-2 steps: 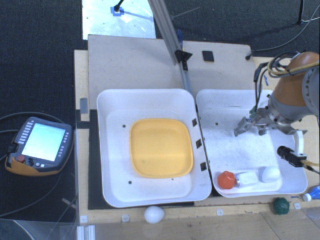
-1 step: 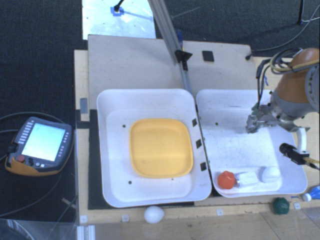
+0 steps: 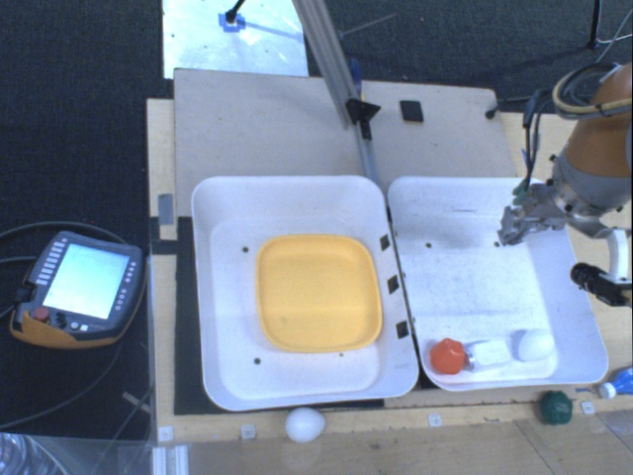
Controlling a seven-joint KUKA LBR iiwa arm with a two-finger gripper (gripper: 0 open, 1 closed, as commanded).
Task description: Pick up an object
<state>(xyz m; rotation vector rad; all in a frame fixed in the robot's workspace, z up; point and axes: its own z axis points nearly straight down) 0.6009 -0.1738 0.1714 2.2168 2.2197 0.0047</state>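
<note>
Gripper (image 3: 511,228): hangs over the upper right part of the right bin, nothing seen between its fingers; I cannot tell whether they are spread or pressed together.
Arm (image 3: 593,151): grey with an orange band, reaching in from the right edge, just behind and above the gripper.
Right bin (image 3: 475,265): white and shallow, lying under the gripper; its bare floor stretches down and left of the fingertips.
Orange ball (image 3: 447,356): in the right bin's lower corner, well below and a little left of the gripper.
White cylinder (image 3: 489,353): lying just right of the orange ball, well below the gripper.
White ball (image 3: 534,345): near the bin's lower wall, well below and slightly right of the gripper, just beside the cylinder.
Left bin (image 3: 223,265): far left of the gripper, touching the right bin along 1 side.
Yellow plate (image 3: 319,291): inside the left bin, well left and lower than the gripper.
White egg (image 3: 305,425): on the bench outside the bins, far down-left.
Green ball (image 3: 555,407): outside the right bin, far below the gripper.
</note>
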